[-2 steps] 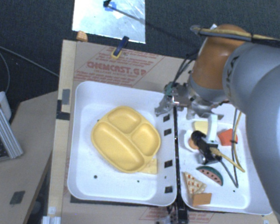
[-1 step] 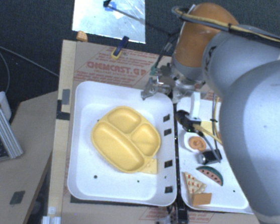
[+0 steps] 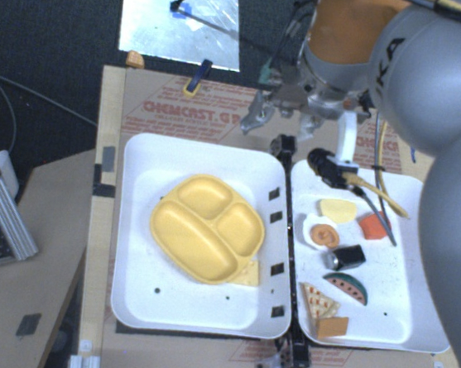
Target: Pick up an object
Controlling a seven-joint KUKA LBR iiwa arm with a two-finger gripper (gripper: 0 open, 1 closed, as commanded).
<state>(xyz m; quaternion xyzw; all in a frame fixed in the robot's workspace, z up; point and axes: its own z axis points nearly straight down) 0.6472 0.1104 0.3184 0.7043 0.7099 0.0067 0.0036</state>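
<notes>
My gripper [image 3: 279,127] hangs open above the far rim between the two bins, with nothing between its fingers. The right bin [image 3: 397,324] holds several toy foods, all nearer the camera than the gripper. A pale yellow cheese wedge [image 3: 337,210] lies closest to it, with an orange block [image 3: 372,227] to its right. Below them sit a fried egg [image 3: 322,234], a small black and silver cylinder [image 3: 346,256], a watermelon slice [image 3: 345,286], a pizza slice [image 3: 316,299] and a tan cracker [image 3: 332,326]. A yellow divided plate [image 3: 207,228] lies in the left bin [image 3: 134,292].
Black clips [image 3: 276,218] line the ridge between the two bins. Behind the bins, the cardboard sheet [image 3: 182,106] carries a yellow and blue object [image 3: 198,77] and a small orange block [image 3: 135,60]. A shiny metal sheet [image 3: 184,15] lies further back.
</notes>
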